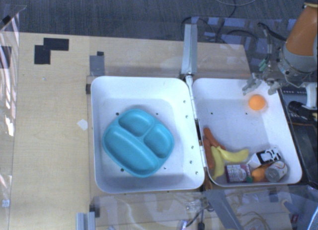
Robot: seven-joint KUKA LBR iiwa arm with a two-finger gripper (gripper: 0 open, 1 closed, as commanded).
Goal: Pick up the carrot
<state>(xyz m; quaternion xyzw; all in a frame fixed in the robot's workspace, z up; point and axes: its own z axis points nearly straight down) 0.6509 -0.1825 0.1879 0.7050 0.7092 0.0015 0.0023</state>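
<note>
1. The arm (302,40) comes in from the right and hangs over the far right corner of the right bin (226,97). Its gripper (260,86) sits just above an orange ball (257,103), with two metal fingers (250,85) spread apart and nothing between them.

2. The carrot (209,147) lies along the left wall of that same bin, at the near end, a long orange-red thing running toward the front corner. It is well apart from the gripper, on the opposite side of the bin.

3. A banana (229,155) lies touching the carrot's right side and seems to overlap its lower part. Beyond that, packed into the near right corner, are a small dark red packet (236,173), a black-and-white carton (269,155) and a metal can (274,174).

4. The left bin (102,97) holds a blue divided plate (138,142), which plays no part here. Both bins stand on a pale wooden worktop (49,124).

5. As I read it, the job is at its reaching stage: nothing is grasped and the gripper is over the wrong object.

6. The next move, I'd say, calls for travelling across the bin toward the near left wall, turning the fingers to straddle the carrot across its width, and coming down on its upper, free end, since the wall and the banana leave little room.
</note>
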